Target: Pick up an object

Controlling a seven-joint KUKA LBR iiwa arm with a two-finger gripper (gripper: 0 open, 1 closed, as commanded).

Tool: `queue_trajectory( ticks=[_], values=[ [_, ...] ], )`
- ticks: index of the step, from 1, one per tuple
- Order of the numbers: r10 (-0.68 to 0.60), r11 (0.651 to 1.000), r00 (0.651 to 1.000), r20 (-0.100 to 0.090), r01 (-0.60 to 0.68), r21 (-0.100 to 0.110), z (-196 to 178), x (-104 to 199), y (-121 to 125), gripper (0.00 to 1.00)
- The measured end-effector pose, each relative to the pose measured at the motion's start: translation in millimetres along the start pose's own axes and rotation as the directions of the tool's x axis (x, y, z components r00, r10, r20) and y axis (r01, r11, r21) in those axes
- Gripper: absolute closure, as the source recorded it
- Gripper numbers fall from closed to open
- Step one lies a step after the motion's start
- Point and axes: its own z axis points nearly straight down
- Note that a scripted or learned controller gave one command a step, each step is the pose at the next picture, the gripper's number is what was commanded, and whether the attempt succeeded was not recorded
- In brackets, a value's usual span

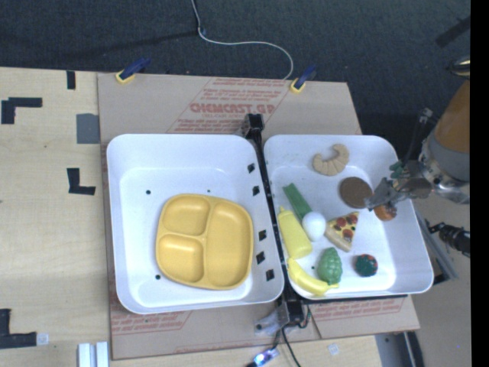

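Note:
My gripper (384, 199) hangs over the right edge of the right bin (382, 147), beside a brown round disc (353, 192). A small reddish-orange thing (386, 213) shows just under the gripper's tip; whether it is gripped is unclear. In the same bin lie a tan croissant (331, 160), a pizza slice (343, 230), a white egg (314, 224), a green stick (296, 200), a yellow bottle (294, 234), a green bumpy fruit (330, 266), a banana (307, 281) and a red-and-green ball (366, 265).
The left bin (130, 167) holds a yellow divided plate (205, 241). A black divider (261, 197) runs between the bins. Both bins rest on a cardboard sheet (221, 105), and a white cable (229, 40) trails across the dark floor behind.

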Motion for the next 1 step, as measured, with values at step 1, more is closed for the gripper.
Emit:
queue_trajectory(
  ticks=[1],
  values=[
    [-0.005,1.0,1.0,-0.001,0.005,0.0,-6.8,46.0,17.4,1.0]
  ],
)
